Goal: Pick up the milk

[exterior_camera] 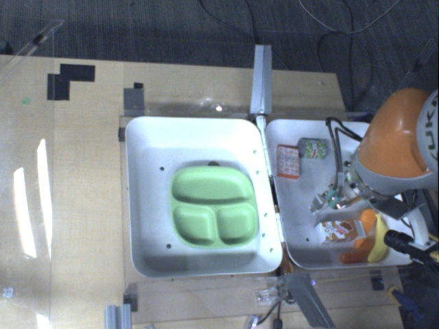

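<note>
In the right bin (pixel 302 249), a small white and red carton (pixel 289 161), which looks like the milk, lies flat near the bin's back left corner. The gripper (pixel 330 199) hangs over the middle of that bin, below the arm's orange band (pixel 396 137). It is to the right of and nearer than the carton, and apart from it. A second white carton with orange print (pixel 338 230) lies just in front of the gripper. Nothing shows in the gripper's grasp.
A green can (pixel 313 148) lies right of the red carton. An orange (pixel 368 219), a banana (pixel 378 245) and a carrot-like piece (pixel 353 256) crowd the right bin's front right corner. The left bin (pixel 140 184) holds a green divided plate (pixel 214 205).
</note>
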You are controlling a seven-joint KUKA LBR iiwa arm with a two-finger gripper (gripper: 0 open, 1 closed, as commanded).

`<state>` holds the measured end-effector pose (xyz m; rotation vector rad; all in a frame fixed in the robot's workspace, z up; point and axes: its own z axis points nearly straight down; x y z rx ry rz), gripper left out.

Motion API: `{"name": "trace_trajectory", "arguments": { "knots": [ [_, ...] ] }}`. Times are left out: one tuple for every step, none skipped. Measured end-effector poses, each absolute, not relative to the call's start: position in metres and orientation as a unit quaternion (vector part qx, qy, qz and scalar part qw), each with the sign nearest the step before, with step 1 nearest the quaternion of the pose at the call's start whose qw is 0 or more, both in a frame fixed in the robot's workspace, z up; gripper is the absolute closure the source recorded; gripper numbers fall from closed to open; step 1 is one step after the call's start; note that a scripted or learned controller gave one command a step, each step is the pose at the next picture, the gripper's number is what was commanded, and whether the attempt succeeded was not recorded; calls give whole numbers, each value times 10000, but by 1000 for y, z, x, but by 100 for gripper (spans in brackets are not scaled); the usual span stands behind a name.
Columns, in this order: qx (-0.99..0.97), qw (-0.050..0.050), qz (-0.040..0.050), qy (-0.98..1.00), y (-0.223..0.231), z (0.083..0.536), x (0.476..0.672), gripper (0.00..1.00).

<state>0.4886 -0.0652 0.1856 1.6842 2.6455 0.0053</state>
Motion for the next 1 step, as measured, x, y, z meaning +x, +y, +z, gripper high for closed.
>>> {"name": "trace_trajectory", "arguments": {
  "knots": [
    [5369, 30, 16, 8436, -65, 186, 489, 0]
  ]
}}
